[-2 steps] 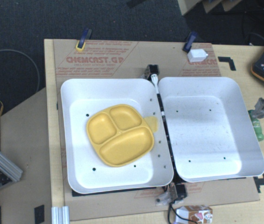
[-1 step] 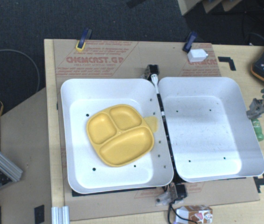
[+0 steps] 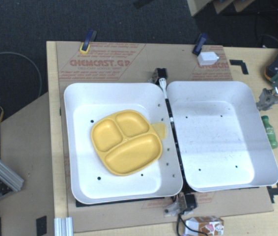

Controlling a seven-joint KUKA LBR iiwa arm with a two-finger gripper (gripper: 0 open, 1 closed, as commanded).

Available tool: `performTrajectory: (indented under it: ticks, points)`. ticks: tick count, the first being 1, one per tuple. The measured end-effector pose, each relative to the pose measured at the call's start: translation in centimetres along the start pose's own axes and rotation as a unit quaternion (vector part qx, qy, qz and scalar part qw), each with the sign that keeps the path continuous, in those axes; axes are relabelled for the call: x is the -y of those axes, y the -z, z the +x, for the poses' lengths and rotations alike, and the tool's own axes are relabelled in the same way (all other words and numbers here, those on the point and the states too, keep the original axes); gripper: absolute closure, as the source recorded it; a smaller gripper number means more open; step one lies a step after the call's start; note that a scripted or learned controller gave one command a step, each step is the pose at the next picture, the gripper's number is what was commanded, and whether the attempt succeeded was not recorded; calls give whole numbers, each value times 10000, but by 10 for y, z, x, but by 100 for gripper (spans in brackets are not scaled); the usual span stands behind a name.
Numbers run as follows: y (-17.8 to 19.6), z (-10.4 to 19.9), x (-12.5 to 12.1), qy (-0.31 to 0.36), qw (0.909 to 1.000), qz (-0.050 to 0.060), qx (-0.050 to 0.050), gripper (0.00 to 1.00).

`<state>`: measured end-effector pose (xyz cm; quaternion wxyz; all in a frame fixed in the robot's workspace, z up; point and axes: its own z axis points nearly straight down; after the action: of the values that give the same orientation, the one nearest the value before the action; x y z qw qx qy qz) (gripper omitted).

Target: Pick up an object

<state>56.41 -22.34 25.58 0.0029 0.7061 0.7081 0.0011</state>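
The yellow plate (image 3: 125, 142) lies flat in the left bin (image 3: 75, 113), untouched. The claw (image 3: 271, 96) sits at the worktop's right edge, grip state unclear. Approach, grasp and lift all remain.

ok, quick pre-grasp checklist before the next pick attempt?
1. Target present: yellow plastic divided plate lies in the left white bin. ok
2. Target unobstructed from above: nothing rests on it. ok
3. Room around target: the plate's right side sits near the bin's right wall, where a small yellow piece pokes out. not ok
4. Gripper position: at the right edge of the bench, away from the plate. not ok
5. Gripper finger state: cannot tell
6. Right white bin as drop zone: flat floor visible. ok
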Motion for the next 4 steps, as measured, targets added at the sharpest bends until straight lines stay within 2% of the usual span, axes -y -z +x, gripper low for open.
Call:
performTrajectory:
  ticks: [1, 2, 3, 4]
  points:
    - [20, 0, -59, 4, 10000, -17, 10, 100]
    - [127, 42, -7, 5, 10000, -27, 0, 100]
    - [115, 173, 6, 59, 10000, 40, -39, 100]
    - [75, 261, 37, 35, 10000, 64, -29, 100]
